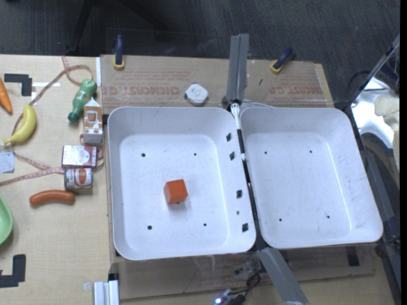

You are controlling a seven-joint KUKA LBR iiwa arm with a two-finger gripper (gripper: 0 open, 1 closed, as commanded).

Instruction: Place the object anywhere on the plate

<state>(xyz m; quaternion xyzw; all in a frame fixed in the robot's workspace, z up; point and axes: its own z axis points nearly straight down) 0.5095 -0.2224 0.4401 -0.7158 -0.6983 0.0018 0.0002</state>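
- Down in the left shallow white plastic bin (116,170), the one farther from the side the arm reaches in from, sits a small orange-red cube (175,191), near the middle of the floor and touching nothing.
- Beside it is the right white bin (359,170); black clips and a grey upright post (238,62) mark the seam between the two.
- Off the left bin's outer wall, on the wooden bench top (51,246), lies a clutter: yellow banana (22,124), orange carrot tip (5,97), green bottle (82,97), small carton (93,119), red-and-white can (79,178), reddish sausage (52,198), a looping pink tape (44,88).
- At the frame's left edge is a pale green dish rim (3,220), cut off and well apart from the cube, with the bin wall and the clutter between them.
- The gripper's state I cannot tell.
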